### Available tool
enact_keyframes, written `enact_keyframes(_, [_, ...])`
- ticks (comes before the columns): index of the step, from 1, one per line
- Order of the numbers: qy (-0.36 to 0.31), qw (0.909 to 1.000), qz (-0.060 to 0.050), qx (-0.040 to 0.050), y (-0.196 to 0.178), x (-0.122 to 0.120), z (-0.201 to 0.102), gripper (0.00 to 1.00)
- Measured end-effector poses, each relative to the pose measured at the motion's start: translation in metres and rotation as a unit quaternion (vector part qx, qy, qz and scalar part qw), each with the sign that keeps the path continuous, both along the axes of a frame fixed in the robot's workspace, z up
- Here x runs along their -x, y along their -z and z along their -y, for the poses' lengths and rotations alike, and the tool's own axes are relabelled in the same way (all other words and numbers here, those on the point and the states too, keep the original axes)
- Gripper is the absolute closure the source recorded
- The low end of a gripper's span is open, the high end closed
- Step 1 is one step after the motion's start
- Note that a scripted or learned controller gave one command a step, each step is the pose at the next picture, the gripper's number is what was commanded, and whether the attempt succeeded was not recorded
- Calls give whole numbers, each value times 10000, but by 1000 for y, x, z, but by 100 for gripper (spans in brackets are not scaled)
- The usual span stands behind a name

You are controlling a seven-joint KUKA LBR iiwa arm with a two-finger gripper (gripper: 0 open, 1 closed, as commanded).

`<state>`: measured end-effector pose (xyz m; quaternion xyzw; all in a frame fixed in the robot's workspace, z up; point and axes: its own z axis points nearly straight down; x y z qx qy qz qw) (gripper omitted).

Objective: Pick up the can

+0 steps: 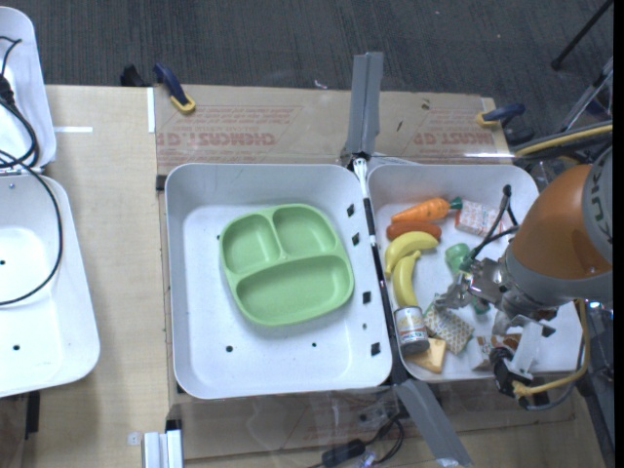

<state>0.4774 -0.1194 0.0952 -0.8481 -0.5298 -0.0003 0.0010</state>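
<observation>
Near the front-left corner of the right bin [522, 178], the can [410, 328] lies tilted beside the lower end of the banana [405, 261], touching a tan wedge-shaped item [432, 356]. Arm [565, 232] reaches over the bin from the right. Pincer [460, 298] hangs just right of the can, apart from it; whether it is open or closed cannot be determined. A carrot [421, 212] lies behind the banana. Left bin [195, 261] contains a green divided plate [286, 262].
</observation>
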Motion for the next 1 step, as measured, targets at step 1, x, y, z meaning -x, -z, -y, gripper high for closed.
enact_keyframes(1, [300,9995,-8,17,-54,-59,65,0])
